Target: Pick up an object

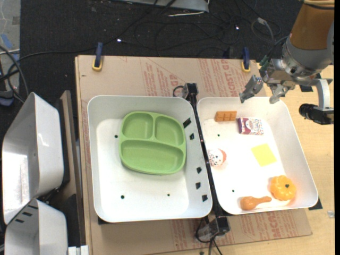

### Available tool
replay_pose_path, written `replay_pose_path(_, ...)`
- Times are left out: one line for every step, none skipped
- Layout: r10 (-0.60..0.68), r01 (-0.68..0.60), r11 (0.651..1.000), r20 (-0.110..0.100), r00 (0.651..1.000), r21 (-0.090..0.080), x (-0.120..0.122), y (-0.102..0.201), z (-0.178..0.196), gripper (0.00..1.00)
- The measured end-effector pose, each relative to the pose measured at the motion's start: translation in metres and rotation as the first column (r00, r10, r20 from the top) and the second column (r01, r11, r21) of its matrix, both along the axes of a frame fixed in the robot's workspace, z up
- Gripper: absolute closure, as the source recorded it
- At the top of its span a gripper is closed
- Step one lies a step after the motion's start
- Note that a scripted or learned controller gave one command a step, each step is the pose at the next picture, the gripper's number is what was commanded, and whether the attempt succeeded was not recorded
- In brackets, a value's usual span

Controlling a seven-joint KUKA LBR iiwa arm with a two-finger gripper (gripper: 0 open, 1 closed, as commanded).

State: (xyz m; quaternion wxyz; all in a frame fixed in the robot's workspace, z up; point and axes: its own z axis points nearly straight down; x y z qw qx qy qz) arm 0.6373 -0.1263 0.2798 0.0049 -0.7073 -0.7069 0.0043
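My pincer (262,91) hung up high over the far edge of the right bin (297,147). Its two fingers were spread apart, and there was nothing between them. So I judged that I was at the very start of the job: I had not picked anything up yet, and I had to choose a thing and come down to it.

All the small things lay in the right bin. Closest to my pincer were a little orange block (225,116) and a purple and white carton (249,126), just beside each other near the far wall. In the middle lay a flat yellow square (264,154). A small round white toy (216,157) sat by the left wall. An orange pumpkin (281,188) and an orange gourd (254,201) sat at the near end. The left bin (101,158) held a green plate (153,143) with three parts.

I thought the carton was the best pick. Next I would need to move over it, go straight down with fingers wide, and squeeze its sides.
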Motion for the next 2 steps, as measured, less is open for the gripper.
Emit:
replay_pose_path(0.002, -0.002, 1.000, 0.013, 1.000, -0.002, 0.002, 0.000, 0.008, 0.00)
replay_pose_path(0.001, -0.001, 1.000, 0.008, 1.000, -0.001, 0.000, 0.005, -0.055, 0.00)
